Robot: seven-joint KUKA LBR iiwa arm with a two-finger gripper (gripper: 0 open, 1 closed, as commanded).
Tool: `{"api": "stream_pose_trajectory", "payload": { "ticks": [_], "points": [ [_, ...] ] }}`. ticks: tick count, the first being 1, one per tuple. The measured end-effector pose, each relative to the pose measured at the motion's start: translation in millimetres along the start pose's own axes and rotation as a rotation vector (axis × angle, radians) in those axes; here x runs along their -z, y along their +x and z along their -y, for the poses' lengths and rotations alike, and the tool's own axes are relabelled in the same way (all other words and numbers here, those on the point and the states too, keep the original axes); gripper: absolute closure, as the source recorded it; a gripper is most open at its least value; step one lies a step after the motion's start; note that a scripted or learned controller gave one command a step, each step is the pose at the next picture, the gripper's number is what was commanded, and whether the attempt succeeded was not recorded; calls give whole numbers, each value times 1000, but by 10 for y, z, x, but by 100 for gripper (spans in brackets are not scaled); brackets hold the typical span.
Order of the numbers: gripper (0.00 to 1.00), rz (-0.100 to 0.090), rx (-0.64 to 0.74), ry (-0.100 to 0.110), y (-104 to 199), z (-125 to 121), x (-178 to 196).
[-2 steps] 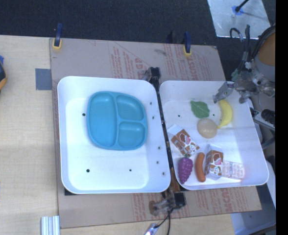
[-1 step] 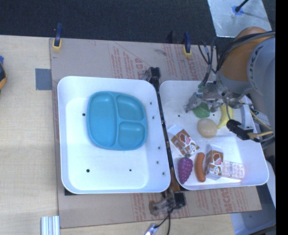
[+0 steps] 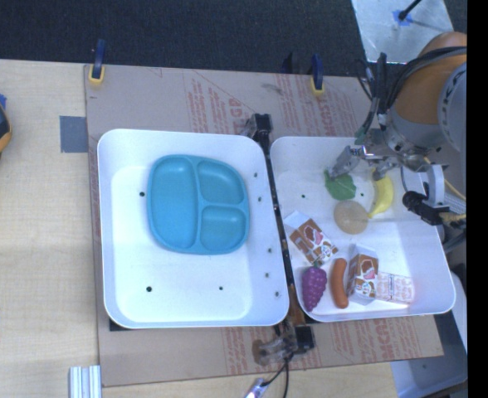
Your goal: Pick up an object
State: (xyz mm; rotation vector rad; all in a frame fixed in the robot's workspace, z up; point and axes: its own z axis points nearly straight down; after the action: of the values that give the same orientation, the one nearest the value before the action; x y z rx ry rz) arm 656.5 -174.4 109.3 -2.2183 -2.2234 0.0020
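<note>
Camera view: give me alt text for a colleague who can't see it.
The gripper hangs over the right bin, just above a green object beside a banana; purple grapes and a sausage lie nearer. The left bin holds a blue divided plate.

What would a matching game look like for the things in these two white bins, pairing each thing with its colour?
Things:
1. divided plate in the left bin
2. banana in the right bin
3. bunch of grapes
4. sausage

Colours:
A. purple
B. yellow
C. light blue
D. orange-red

Pairs: 1-C, 2-B, 3-A, 4-D

The grapes and sausage lie side by side near the right bin's front edge; the banana lies further back, close to the gripper.
</note>
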Motion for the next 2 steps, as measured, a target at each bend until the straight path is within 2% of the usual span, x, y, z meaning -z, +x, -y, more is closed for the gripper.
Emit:
{"api": "stream_pose_trajectory", "payload": {
  "ticks": [1,2],
  "points": [
    [0,0,4,3,541,1,-175],
    [0,1,0,-2,62,-4,645]
  ]
}}
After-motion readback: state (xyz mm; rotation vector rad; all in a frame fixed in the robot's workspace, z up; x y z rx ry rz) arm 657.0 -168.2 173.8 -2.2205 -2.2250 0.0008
